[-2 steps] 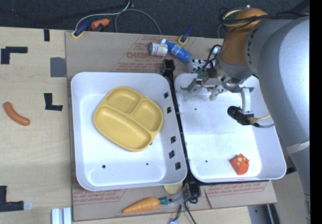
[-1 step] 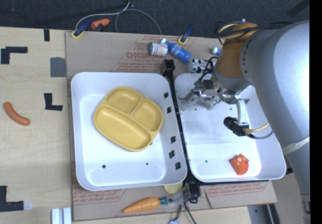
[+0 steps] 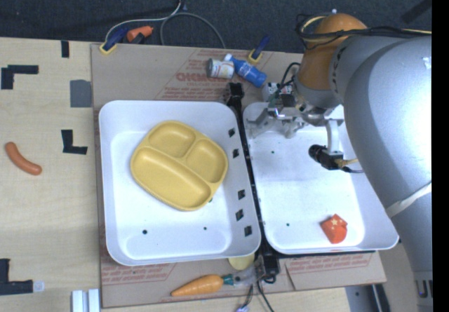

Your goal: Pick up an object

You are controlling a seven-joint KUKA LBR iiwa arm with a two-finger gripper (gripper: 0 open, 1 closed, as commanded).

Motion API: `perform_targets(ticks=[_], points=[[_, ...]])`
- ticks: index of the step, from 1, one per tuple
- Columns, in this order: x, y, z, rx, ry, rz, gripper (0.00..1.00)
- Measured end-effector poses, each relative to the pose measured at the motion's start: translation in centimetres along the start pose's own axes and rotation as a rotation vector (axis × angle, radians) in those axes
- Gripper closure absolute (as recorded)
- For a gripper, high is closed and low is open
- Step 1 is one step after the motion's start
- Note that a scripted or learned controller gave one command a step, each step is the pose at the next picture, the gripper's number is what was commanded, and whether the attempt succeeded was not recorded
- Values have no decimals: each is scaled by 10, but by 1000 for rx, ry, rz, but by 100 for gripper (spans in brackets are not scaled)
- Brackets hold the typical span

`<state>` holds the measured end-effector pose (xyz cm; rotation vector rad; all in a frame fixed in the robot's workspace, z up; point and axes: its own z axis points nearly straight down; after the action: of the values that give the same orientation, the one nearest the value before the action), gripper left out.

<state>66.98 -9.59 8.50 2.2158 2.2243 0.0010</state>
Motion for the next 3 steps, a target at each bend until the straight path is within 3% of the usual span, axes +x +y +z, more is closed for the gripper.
perform_targets(ticks=[1, 2, 3], points=[[0, -1, -11, -1, -3, 0, 100], [0, -1, -10, 0, -3, 0, 0], [0, -1, -10, 0, -3, 0, 0]])
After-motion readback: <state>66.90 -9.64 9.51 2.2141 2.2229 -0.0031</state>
